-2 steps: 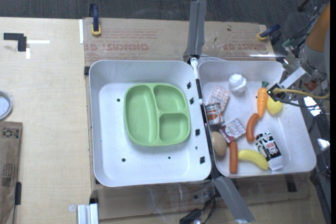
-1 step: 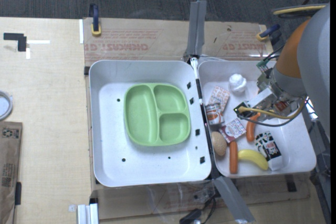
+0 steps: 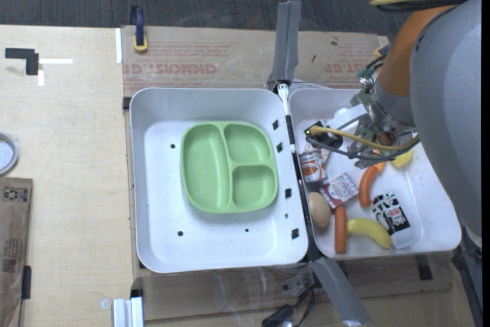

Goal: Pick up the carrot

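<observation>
1. The carrot [image 3: 369, 183] lies in the right bin [image 3: 438, 235], beside a banana [image 3: 370, 232];
2. it sits just below the tool [image 3: 374, 137] in view, its long axis pointing roughly toward it;
3. the tool's state: cannot tell.

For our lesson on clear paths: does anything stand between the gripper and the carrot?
Nothing visible does. The carrot lies uncovered right by the gripper; the packet and white bottle lie off to its sides.
</observation>
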{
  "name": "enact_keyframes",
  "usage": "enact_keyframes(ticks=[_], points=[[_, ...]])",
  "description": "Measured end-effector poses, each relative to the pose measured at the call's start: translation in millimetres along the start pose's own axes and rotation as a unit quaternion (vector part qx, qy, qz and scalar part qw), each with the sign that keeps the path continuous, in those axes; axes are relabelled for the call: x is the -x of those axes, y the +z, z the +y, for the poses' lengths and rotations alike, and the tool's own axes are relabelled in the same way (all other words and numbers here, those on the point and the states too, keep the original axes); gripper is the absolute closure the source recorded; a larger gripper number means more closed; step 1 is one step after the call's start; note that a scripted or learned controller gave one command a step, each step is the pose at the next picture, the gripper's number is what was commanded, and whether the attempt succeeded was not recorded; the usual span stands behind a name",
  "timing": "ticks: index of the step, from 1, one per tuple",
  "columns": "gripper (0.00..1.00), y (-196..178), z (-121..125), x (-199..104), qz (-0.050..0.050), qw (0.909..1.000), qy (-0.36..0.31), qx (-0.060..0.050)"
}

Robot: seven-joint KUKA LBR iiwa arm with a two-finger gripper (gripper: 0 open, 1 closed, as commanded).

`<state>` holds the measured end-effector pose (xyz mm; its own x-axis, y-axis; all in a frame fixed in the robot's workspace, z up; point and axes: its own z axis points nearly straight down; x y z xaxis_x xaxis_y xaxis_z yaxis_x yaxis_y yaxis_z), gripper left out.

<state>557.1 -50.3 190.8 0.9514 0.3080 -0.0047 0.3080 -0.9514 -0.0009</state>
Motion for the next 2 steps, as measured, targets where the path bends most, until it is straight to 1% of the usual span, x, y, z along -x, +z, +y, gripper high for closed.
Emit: enact_keyframes(ticks=[1, 2], points=[[1.00, -41.3, 59.8, 10.9, 0.000, 0.9989, 0.046, 0.000], [1.00, -11.0, 48.4, 24.3, -0.001, 0.9954, -0.096, -0.001]])
